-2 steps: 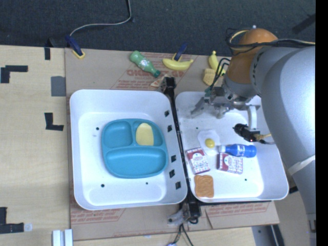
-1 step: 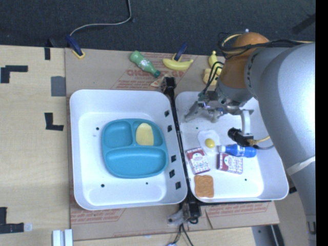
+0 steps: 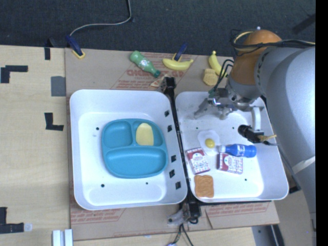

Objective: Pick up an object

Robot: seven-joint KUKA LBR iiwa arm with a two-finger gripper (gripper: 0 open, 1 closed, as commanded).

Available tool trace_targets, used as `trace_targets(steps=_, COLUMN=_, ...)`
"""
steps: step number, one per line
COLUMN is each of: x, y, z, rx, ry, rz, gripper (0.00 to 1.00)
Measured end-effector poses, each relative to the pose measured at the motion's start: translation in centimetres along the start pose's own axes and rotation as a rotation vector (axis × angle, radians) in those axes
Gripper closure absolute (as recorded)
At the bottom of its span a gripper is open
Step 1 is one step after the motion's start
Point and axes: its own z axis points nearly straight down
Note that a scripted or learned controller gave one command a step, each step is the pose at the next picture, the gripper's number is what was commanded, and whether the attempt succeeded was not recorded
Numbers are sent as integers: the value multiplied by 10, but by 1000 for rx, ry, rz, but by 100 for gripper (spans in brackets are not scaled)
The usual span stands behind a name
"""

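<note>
Gripper (image 3: 219, 104) low over the far edge of the right bin (image 3: 266, 188), toward the middle of that edge, with nothing seen held in it. Open or closed: cannot tell from this slant, the metal at the tip being too small and tangled with cables.

Nearest candidate, by judgement: white piece with a yellow centre (image 3: 209, 140), flat on the bin floor, toward the near edge from the gripper and slightly toward the divider between the bins. Apart from the tip, not touching.

Just beyond it, toward the bin's right edge: blue bottle (image 3: 240, 150), lying on its side, long axis roughly parallel to the near edge, white cap end pointing at the white piece. Probably best gripped across its width.

Further toward the near edge: two small red-and-white cartons (image 3: 197, 161), then a brown slab (image 3: 204, 186) near the near-left corner.
</note>
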Motion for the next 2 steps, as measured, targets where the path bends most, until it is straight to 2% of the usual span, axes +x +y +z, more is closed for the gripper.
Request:
trace_targets(steps=1, x=23, y=-88, z=-1, rx=2, ry=2, rz=2, gripper=0)
trace_targets(steps=2, x=22, y=-87, z=-12, rx=-2, ry=0, rz=2, gripper=100)
